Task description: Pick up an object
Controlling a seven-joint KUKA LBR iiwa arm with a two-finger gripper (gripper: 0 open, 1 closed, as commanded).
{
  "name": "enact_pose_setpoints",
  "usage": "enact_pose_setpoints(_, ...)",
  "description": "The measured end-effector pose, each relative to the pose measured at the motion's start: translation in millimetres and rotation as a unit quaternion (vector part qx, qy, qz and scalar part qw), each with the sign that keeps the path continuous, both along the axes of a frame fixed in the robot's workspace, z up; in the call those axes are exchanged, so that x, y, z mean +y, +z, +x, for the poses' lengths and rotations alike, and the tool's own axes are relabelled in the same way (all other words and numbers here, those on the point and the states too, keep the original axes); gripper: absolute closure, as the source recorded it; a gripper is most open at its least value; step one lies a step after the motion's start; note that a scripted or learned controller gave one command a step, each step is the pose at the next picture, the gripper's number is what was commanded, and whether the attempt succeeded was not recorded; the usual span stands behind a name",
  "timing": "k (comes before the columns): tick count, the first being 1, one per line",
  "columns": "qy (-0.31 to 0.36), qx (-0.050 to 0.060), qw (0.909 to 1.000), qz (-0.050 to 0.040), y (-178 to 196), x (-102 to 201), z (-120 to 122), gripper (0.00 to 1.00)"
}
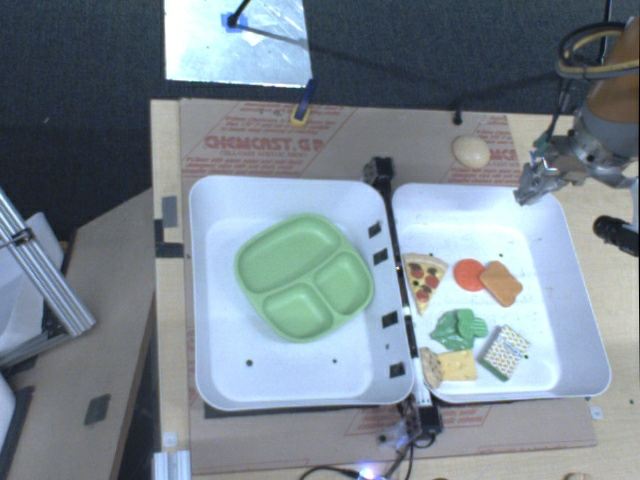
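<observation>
The brown cardboard sheet (262,140) under the two white bins carries red print. Just behind the left bin (210,208), one line seems to read "GIEMCAST, G P", though the letters are blurred. Smaller red lines around it and near the right bin (585,298) are too small to read.

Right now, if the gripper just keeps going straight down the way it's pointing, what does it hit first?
Probably the far right corner of the right bin: the gripper hangs above its rim there. The toy food lies nearer the camera, off that line. Depth is hard to judge from this view.
</observation>
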State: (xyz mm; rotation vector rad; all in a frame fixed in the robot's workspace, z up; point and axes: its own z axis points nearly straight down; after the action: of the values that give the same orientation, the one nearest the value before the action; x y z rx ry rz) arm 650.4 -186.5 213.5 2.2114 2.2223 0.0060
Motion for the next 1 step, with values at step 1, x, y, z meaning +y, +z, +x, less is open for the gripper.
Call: enact_pose_setpoints(1, 0.001, 0.002, 1.0, 0.0005, 11.8, 0.0, 1.0, 1.0)
